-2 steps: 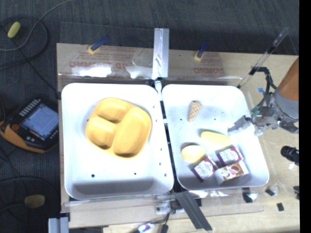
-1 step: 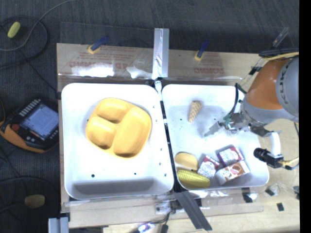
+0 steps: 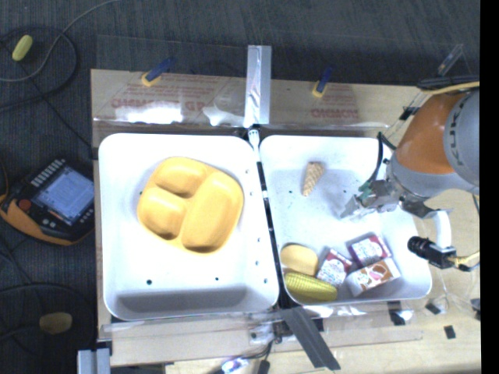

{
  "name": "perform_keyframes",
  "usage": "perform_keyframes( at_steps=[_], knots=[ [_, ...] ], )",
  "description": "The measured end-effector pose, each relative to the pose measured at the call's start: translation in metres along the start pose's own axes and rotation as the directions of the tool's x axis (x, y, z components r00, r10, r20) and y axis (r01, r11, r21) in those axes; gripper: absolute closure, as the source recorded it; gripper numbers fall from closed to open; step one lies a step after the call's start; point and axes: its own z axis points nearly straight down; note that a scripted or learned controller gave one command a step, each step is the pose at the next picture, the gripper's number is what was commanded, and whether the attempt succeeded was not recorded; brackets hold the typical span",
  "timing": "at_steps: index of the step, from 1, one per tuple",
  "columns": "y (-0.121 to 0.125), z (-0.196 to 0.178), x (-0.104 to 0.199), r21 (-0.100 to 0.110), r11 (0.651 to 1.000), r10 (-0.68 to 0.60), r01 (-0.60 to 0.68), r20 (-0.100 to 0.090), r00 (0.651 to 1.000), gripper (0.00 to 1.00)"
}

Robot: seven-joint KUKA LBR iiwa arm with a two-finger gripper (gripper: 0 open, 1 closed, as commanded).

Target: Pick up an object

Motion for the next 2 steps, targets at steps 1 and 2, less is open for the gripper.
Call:
perform_keyframes(
  at_steps=[1, 2],
  knots=[
    [0.000, 0.000, 0.000, 0.000, 1.000, 0.000, 0.000, 0.000, 1.000, 0.00],
    [0.048, 0.016, 0.015, -0.018, 0.997, 0.076, -0.076, 0.012, 0.997, 0.00]
  ],
)
